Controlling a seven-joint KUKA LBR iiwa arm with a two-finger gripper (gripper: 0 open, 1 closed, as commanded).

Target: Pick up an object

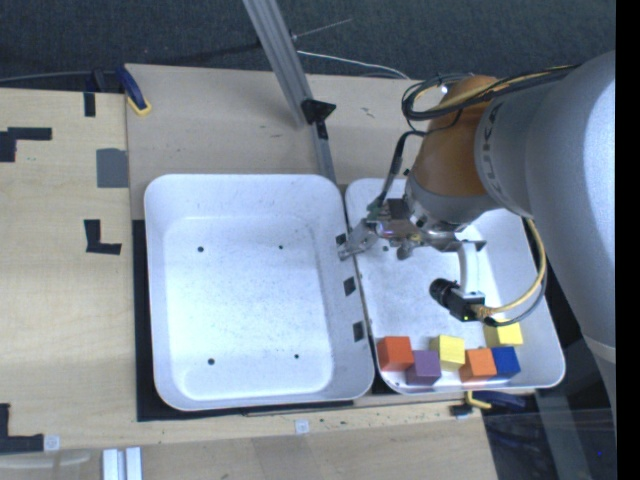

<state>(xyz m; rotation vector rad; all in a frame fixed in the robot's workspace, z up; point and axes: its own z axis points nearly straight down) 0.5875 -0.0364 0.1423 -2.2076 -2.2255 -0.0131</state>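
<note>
Several small blocks lie along the near edge of the right bin [535, 268]: an orange block [396, 351], a purple block [427, 366], a yellow block [451, 350], a second orange block [480, 363], a blue block [507, 362] and another yellow block [509, 335]. My gripper [386, 233] hangs over the upper left part of the right bin, close to the wall shared with the left bin. It is well away from the blocks, which lie nearer the camera. The wrist hides the bin floor beneath it.
The left bin [160, 203] sits beside the right one, their walls touching in the middle. A slanted metal pole [280, 43] rises behind the bins. The wooden bench [60, 188] carries black tape marks at the left.
</note>
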